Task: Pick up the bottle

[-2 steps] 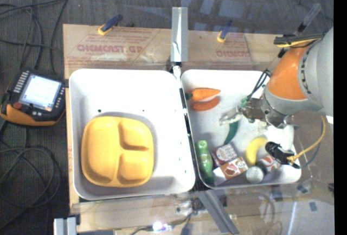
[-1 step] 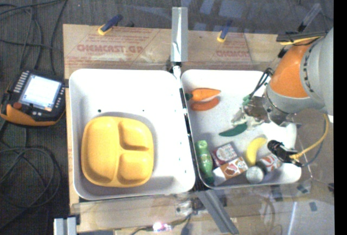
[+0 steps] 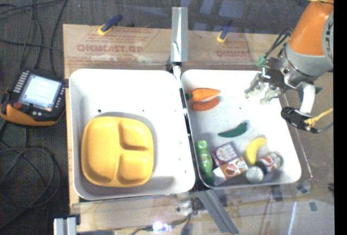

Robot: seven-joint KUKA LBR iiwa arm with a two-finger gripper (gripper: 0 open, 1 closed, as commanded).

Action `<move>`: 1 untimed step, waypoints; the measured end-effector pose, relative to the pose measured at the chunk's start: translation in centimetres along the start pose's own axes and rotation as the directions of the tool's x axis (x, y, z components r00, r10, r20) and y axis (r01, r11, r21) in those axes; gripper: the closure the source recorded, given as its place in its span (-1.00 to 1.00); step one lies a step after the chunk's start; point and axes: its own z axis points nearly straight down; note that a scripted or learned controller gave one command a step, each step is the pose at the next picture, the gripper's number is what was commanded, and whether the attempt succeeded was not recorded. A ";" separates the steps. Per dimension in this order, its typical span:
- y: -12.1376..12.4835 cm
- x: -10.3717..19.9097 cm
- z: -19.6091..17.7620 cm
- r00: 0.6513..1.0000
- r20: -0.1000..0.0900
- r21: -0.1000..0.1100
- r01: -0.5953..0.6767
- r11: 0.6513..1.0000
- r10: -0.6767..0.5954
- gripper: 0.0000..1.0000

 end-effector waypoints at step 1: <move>-7.0 9.4 1.6 0.997 -0.003 0.005 0.076 0.997 -0.076 1.00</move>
